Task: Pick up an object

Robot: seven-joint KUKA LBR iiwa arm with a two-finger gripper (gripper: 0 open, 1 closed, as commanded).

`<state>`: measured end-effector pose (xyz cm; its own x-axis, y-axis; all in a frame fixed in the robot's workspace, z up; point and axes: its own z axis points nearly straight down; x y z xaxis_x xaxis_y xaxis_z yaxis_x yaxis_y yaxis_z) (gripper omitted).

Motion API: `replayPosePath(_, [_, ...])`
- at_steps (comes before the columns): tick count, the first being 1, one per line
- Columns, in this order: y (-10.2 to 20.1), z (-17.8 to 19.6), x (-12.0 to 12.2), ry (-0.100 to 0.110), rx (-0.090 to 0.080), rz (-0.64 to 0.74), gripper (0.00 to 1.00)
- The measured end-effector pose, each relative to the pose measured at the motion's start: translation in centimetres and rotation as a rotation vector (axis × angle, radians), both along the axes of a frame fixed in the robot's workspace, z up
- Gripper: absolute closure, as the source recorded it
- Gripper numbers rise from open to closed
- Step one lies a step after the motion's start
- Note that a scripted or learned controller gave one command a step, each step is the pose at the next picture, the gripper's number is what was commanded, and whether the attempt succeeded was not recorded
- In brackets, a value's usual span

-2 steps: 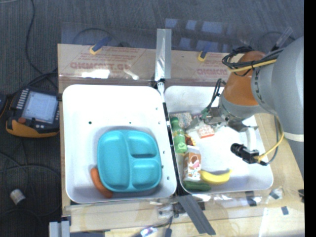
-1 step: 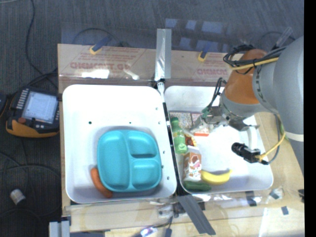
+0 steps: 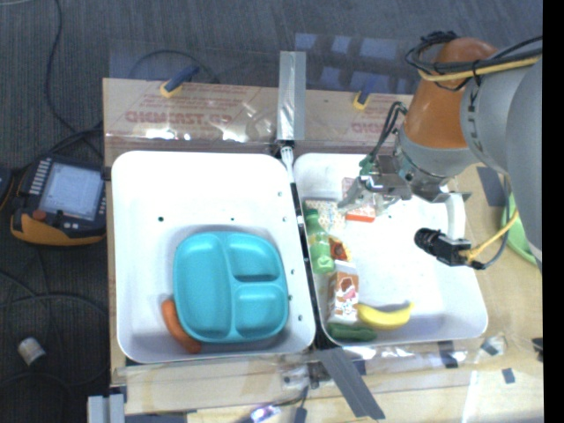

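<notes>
Though several items crowd the right white plastic bin [image 3: 458,320], nearest the two-finger gripper [image 3: 368,190] lies a small flat packet with a red edge [image 3: 359,211], just below and touching or nearly so. Cannot tell the tool's state. Farther down toward the bin's front: a curved yellow banana [image 3: 384,315], long axis left-right.

Grey arm [image 3: 507,104] reaching in from the right, orange band [image 3: 436,104] sitting above the wrist. Wrist bent downward and leftward. Gripper [image 3: 370,192] poised low at the upper left of the right-hand bin, its metal body angled down and left.
</notes>
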<state>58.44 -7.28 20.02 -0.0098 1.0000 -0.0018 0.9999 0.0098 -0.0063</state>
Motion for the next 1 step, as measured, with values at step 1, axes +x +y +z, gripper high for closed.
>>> replayPosePath(1, [-0.49,1.59,-0.23,0.0,0.0,0.167,1.0])
